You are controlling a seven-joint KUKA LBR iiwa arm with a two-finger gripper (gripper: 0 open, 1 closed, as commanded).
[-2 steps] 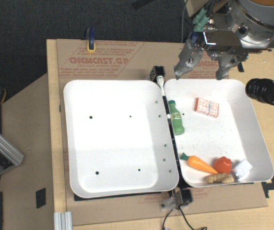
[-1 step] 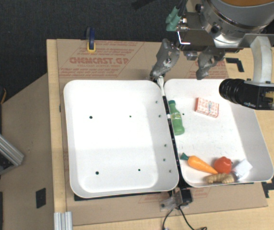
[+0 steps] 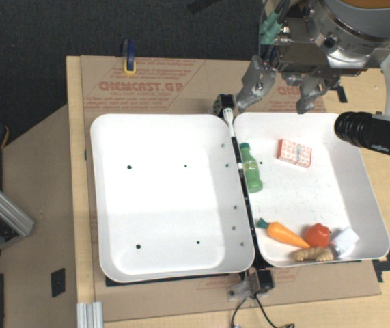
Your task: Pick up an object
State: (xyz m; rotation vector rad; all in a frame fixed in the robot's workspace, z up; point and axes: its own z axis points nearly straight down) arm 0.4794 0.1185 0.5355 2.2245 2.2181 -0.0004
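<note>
My gripper [image 3: 281, 94] hangs above the far edge of the right bin [image 3: 358, 176], its two fingers spread wide apart with nothing between them. In the right bin a green bottle [image 3: 251, 168] lies against the left wall. A small pink-and-white box [image 3: 295, 153] lies below and slightly right of the gripper. Near the bin's front are an orange carrot [image 3: 285, 234], a red tomato-like object [image 3: 318, 235], a brown ginger-like root [image 3: 313, 254] and a small white piece [image 3: 345, 241].
The left bin [image 3: 164, 197] stands beside the right one, their walls touching at the middle. Both rest on a brown cardboard sheet [image 3: 147, 80]. A black cylindrical device [image 3: 369, 131] juts in over the right bin's far right corner.
</note>
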